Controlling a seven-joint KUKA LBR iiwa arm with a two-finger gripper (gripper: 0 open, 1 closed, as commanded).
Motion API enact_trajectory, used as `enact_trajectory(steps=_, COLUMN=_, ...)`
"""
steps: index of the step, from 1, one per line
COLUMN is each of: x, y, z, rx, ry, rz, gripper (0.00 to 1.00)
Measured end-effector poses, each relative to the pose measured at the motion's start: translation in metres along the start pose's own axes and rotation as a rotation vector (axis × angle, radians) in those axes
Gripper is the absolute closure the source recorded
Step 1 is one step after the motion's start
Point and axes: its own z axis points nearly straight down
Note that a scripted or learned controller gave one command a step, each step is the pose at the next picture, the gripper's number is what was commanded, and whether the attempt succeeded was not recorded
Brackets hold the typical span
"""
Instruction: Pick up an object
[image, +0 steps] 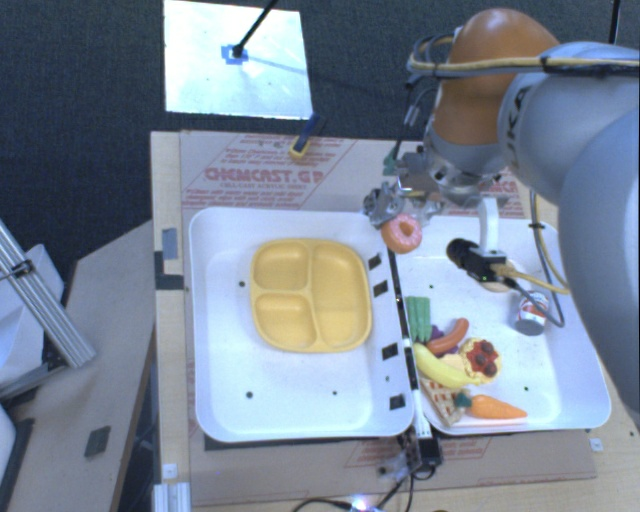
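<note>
The gripper (400, 218) is closed on a pink donut (403, 234), which hangs between its fingers above the far end of the wall between the left bin (220, 330) and the right bin (570, 370). I judge that the hold takes only the upper edge of the donut, so it could slip out and fall on this wall or beside the yellow tray (308, 295). On the cardboard sheet (260, 170) under the bins, red letters read "CHEMCAST GP"; the smaller lines are too small to read.
</note>
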Motion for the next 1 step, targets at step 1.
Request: enact_trajectory(steps=1, x=0.0092, y=-0.0042, z=0.0094, rx=0.003, ry=-0.002, rz=0.004, gripper=1.00)
